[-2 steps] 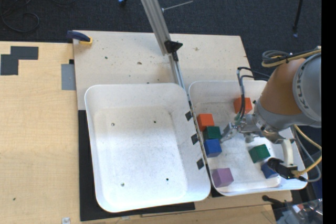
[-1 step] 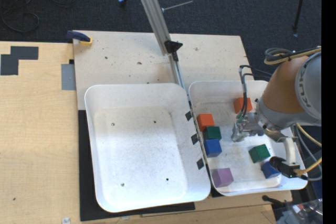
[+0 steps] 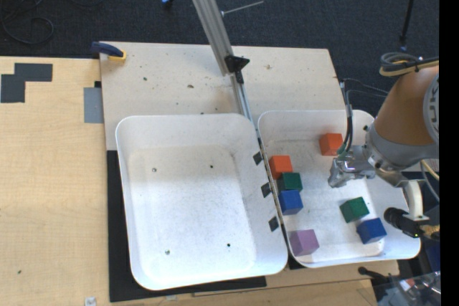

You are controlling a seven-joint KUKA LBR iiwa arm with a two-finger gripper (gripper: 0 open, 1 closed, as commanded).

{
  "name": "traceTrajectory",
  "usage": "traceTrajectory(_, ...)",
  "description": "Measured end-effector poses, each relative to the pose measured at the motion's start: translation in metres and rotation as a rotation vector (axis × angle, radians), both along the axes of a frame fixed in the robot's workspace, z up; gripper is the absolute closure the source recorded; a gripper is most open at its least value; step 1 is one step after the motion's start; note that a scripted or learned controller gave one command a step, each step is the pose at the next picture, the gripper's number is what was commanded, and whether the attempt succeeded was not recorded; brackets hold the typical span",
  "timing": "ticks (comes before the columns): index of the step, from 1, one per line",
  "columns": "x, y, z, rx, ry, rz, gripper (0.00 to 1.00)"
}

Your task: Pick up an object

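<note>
While the metal pincer (image 3: 343, 172) hangs over the right white bin (image 3: 315, 122), grip unreadable, a green cube (image 3: 353, 209) lies near, at its five o'clock.

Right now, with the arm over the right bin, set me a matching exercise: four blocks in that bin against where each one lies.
Blocks:
1. purple block
2. lone orange block
3. green block by itself
4. blue block in the stack along the divider

Places:
A. far part of the bin, just above the gripper
B. directly below the dark green block
C. near left corner of the right bin
D. just above the blue block at the near right

Pairs: 1-C, 2-A, 3-D, 4-B
</note>
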State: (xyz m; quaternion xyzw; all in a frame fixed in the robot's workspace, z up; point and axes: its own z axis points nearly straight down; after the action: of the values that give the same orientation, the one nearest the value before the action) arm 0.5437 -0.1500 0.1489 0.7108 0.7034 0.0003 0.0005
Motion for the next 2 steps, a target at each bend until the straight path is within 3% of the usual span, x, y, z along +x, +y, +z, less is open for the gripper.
traceTrajectory(1, -0.004, 0.003, 0.061, 0.0, -0.002, 0.011, 1.0)
traceTrajectory(2, -0.004, 0.002, 0.099, 0.0, -0.001, 0.012, 1.0)
